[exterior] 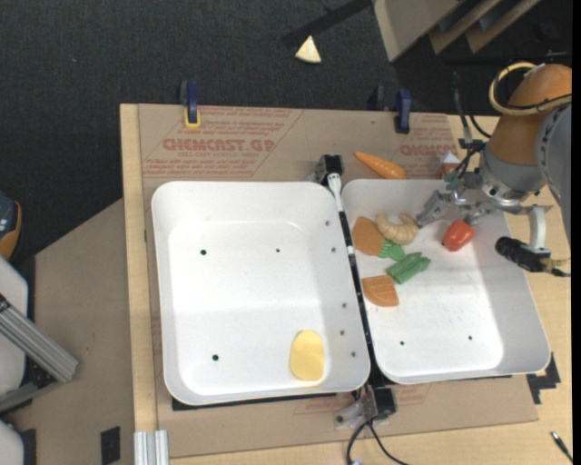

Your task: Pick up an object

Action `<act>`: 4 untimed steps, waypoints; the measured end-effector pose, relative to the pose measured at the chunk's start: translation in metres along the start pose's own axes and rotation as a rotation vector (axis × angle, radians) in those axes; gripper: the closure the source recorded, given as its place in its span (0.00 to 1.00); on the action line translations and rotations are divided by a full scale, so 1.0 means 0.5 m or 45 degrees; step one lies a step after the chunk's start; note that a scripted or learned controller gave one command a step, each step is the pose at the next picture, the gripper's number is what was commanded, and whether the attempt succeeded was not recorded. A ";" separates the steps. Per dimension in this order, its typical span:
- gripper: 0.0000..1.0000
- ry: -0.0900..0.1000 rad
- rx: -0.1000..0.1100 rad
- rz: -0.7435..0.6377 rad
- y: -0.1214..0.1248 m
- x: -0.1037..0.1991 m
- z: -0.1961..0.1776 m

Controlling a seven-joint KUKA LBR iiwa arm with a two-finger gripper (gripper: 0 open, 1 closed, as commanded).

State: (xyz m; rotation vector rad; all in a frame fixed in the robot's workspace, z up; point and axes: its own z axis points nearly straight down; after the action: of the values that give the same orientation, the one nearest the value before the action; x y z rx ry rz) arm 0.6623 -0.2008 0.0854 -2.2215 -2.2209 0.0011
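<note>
Arm is cut off at the right edge, so we see just the orange band and the wrist. Gripper hangs over the far part of the right bin. Its fingers look spread wide with nothing between them, though the grey metal blurs into the white bin and the tips are hard to make out.

A red toy vegetable lies just below the gripper and apart from it; we can't tell if it is a pepper or a tomato. To the left there is a small cluster:
- a beige knobby piece, kind unclear, touching an orange-brown slice
- a green piece just beside them
- an orange wedge nearer the front

The left bin holds a yellow oval piece near its front right corner.

A toy carrot lies outside the bins on the cardboard sheet, behind the right bin. The red print on the sheet is only partly readable. Blue clamps pin its far edge.

The floor is dark carpet, with a pale triangular scrap on it. Cardboard boxes are cut off at the top, and an aluminium rail is cut off at the left.
</note>
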 end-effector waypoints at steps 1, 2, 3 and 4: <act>0.00 0.000 0.001 0.000 -0.006 0.004 0.000; 1.00 -0.002 -0.004 -0.001 -0.004 0.004 -0.022; 1.00 0.000 0.004 0.004 -0.102 -0.050 -0.051; 1.00 0.004 0.009 0.004 -0.239 -0.047 -0.002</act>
State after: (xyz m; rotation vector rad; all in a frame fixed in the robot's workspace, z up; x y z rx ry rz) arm 0.5429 -0.2241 0.0865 -2.2198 -2.2127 0.0057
